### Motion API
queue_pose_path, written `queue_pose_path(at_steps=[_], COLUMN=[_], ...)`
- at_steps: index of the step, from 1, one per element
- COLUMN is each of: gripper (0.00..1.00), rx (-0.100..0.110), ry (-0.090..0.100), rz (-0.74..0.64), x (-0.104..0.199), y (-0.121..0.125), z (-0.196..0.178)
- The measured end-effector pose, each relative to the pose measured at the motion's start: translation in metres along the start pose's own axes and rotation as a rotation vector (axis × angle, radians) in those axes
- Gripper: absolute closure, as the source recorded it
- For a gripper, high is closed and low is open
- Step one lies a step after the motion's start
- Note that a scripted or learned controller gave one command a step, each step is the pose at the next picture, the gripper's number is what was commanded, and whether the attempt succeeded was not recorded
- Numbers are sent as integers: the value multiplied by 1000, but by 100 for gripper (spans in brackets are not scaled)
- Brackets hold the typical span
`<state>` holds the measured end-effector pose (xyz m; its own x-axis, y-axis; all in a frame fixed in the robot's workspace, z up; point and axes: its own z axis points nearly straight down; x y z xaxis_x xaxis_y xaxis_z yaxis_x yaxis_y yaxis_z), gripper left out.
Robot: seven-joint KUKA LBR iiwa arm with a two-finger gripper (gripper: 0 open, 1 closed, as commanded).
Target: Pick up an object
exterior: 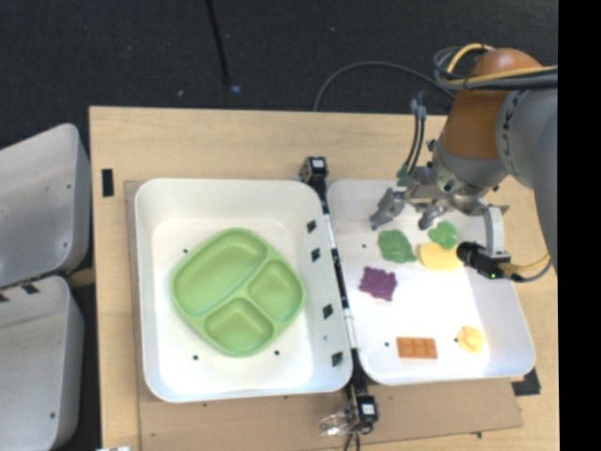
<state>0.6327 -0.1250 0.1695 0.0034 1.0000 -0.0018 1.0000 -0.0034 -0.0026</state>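
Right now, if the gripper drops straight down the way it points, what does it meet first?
Probably the green piece just below the gripper, or the right bin's floor beside it; depth is unclear from this slanted view.

No legible text or markings.

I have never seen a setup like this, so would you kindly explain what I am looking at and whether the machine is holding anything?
One fixed camera looks down at a slant on a bench with two shallow white bins. The grey and orange robot arm reaches in from the right; its pincer hangs open above the right bin, holding nothing. That bin contains small toy pieces: two green, a yellow one, a purple one, an orange block and a small yellow piece. The left bin holds a green divided tray.
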Motion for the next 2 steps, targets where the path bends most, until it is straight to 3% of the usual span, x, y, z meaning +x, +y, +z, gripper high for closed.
queue_pose_path(at_steps=[1, 2], gripper=[0, 100], rx=[0, -6], ry=[0, 0], rz=[0, 2], x=[-2, -3], y=[-6, -4], z=[43, 30])
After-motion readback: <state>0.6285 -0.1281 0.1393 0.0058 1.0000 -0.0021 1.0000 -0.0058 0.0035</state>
